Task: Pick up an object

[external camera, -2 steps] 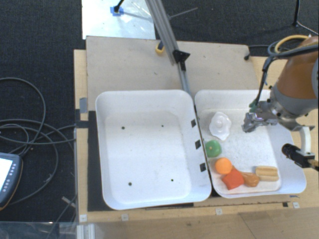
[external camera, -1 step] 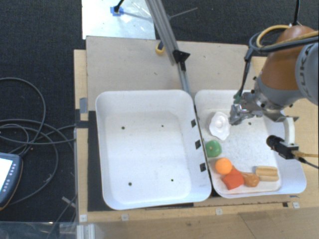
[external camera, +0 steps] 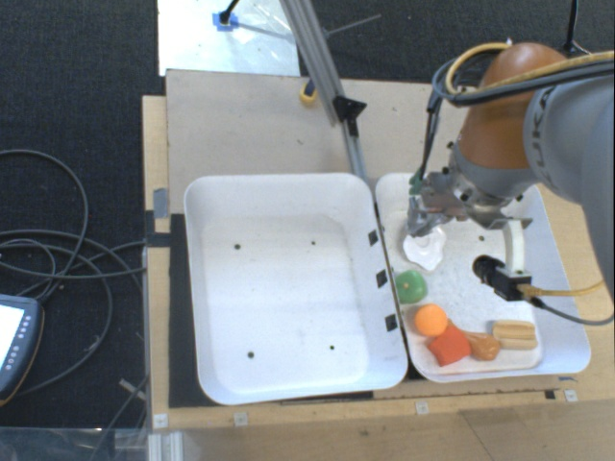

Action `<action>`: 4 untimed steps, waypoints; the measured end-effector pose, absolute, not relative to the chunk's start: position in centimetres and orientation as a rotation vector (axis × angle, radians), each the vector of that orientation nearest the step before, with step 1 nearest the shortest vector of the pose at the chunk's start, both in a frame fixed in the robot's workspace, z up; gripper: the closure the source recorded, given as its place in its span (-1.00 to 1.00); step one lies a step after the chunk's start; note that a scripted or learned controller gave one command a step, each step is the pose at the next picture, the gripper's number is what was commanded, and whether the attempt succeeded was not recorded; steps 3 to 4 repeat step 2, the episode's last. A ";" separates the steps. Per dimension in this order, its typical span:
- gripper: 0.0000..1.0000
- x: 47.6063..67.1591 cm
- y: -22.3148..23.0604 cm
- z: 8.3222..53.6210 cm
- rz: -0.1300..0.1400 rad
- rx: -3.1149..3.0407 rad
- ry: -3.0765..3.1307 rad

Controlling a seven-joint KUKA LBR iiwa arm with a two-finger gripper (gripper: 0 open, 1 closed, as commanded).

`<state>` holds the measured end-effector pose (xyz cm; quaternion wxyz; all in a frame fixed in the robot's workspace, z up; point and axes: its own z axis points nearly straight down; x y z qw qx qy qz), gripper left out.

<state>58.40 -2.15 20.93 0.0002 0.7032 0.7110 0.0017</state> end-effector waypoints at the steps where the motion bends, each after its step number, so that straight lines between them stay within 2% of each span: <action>1: 1.00 60.2 3.3 20.6 0.007 2.208 2.234; 2: 1.00 61.5 8.7 20.4 0.007 2.209 2.234; 4: 1.00 61.5 8.7 20.4 0.007 2.209 2.234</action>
